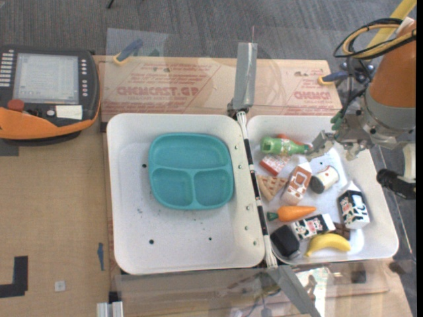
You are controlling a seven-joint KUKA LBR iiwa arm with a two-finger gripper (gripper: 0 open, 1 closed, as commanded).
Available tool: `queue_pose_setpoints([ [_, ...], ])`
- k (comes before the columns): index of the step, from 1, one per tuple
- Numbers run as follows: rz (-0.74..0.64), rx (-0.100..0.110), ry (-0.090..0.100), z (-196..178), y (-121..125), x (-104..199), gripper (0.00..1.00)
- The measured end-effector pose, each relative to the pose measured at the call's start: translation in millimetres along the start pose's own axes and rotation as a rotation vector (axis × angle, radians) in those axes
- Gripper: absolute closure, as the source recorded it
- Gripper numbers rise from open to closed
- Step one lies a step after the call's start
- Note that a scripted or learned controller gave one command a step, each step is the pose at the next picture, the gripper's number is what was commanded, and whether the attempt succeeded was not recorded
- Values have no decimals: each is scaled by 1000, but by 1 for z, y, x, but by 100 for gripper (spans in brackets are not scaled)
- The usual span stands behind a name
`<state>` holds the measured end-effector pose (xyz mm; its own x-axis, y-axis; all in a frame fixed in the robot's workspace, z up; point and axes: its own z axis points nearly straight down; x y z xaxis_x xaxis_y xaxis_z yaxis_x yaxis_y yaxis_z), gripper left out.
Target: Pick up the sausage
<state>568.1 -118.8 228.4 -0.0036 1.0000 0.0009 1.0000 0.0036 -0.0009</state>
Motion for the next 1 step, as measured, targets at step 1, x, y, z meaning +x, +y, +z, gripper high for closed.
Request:
queue_pose_setpoints([
  [1, 15, -3, -1, 6, 28, 26, 0],
])
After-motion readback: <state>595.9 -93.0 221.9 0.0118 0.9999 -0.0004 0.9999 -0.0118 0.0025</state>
